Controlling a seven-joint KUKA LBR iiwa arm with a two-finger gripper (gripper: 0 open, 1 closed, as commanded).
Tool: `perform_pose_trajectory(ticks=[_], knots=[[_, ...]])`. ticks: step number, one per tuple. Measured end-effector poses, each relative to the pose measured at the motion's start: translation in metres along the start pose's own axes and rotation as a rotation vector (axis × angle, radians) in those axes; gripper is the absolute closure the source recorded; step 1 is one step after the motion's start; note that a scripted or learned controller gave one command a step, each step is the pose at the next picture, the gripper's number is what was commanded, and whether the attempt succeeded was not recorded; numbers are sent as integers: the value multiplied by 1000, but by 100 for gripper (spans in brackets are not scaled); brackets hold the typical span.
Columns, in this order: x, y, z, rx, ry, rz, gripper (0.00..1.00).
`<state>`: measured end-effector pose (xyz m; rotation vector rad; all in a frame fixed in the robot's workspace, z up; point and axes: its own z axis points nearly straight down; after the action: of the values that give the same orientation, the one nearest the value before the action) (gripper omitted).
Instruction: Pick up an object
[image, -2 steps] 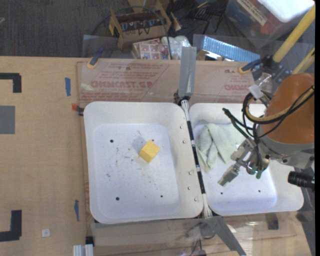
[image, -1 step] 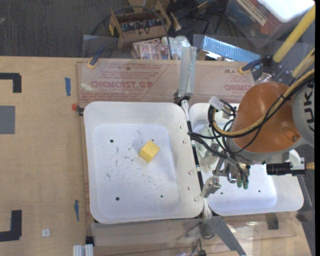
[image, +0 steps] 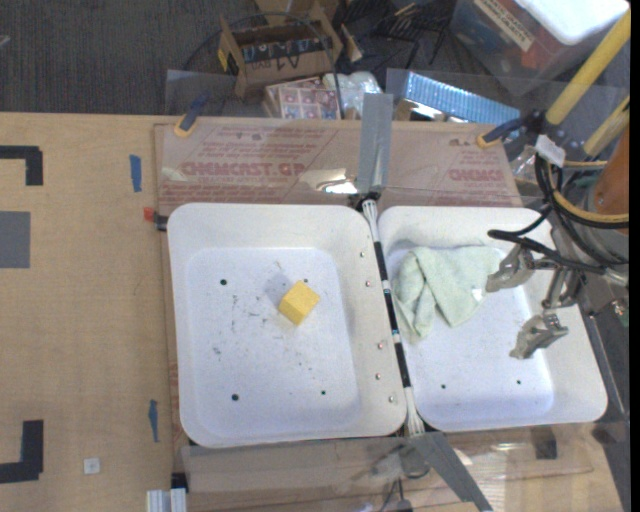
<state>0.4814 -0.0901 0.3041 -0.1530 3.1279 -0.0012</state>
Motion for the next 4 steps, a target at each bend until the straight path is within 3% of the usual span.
perform_pose_trajectory(ticks=[1,2,3,4], knots=[[-23,176,80,-4,6,-251,0],[-23,175,80,-4,6,-250,0],[-26,162,29,-5,-1,-784,0],[-33,155,-92,-5,-1,-1272,0]])
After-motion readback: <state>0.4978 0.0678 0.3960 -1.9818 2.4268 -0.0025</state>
